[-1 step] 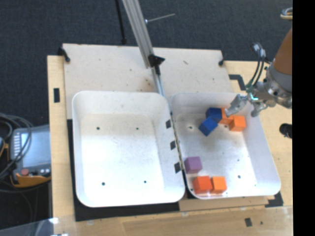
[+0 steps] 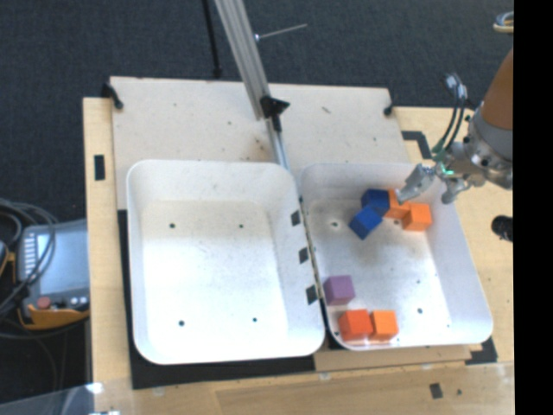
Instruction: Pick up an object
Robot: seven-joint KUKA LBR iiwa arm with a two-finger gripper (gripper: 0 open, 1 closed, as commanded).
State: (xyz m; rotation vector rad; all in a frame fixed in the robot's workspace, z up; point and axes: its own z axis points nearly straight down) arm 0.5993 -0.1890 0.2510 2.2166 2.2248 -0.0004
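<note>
Target taken as the small orange block point(image 2: 416, 217) in the upper part of the right-hand shallow white bin point(image 2: 462, 271), near its far right wall; chosen by judgement only, as the item closest to the gripper point(image 2: 432, 182). Roughly cubic, so no pronounced long axis; faces turned slightly off the bin's walls, top face up. Touching or just beside a second orange piece point(image 2: 398, 203) on its left, which in turn abuts two blue blocks point(image 2: 371, 212), one stacked askew against the other. Cluster tight: contact between members cannot be resolved fully. Gripper poised above and slightly right of the cluster, fingers spread, one grey finger point(image 2: 416, 181) toward the blocks, the other point(image 2: 452, 189) toward the bin wall, nothing between them. Recommended for the step in hand: centre over the orange block, rotate the wrist to square the fingers with its free faces, descend straight, avoid wedging a finger between orange and blue. Risk of nudging neighbours judged moderate. Elsewhere in the same bin: purple cube point(image 2: 338, 289) by the divider, two orange blocks point(image 2: 367, 324) at the near edge, well apart from the target. Left-hand white bin point(image 2: 138, 232) beside it on the pale worktop point(image 2: 199, 111).
</note>
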